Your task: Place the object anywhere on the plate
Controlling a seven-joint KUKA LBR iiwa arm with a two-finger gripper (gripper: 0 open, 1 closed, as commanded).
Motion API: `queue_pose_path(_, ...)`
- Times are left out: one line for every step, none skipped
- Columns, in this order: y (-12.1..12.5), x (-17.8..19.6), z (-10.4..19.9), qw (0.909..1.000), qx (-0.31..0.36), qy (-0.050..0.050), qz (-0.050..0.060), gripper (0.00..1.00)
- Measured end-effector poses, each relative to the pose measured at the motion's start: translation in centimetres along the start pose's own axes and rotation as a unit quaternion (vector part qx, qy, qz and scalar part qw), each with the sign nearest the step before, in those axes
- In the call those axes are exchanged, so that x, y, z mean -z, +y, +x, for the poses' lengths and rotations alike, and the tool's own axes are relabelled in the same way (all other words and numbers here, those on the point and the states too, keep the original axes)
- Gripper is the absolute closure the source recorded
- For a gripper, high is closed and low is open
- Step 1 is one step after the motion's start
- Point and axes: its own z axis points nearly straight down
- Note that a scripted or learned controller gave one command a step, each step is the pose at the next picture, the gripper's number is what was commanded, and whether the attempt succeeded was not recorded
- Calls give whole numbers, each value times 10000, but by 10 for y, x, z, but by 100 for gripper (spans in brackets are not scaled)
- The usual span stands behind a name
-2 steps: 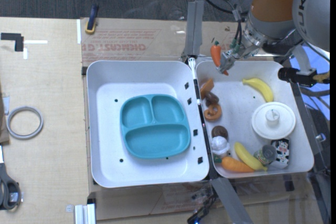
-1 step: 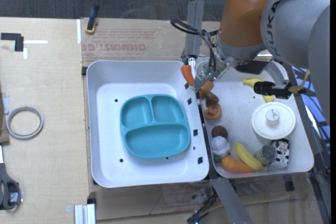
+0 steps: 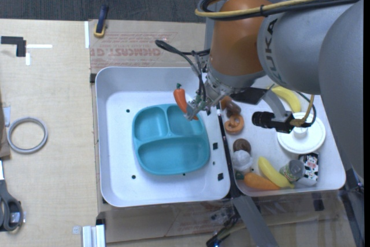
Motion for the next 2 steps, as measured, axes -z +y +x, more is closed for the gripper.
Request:
queue_pose_path(-63,32,32,9990,438,3,3,100)
queue_pose_path(-63,32,32,9990,437,1,2,0)
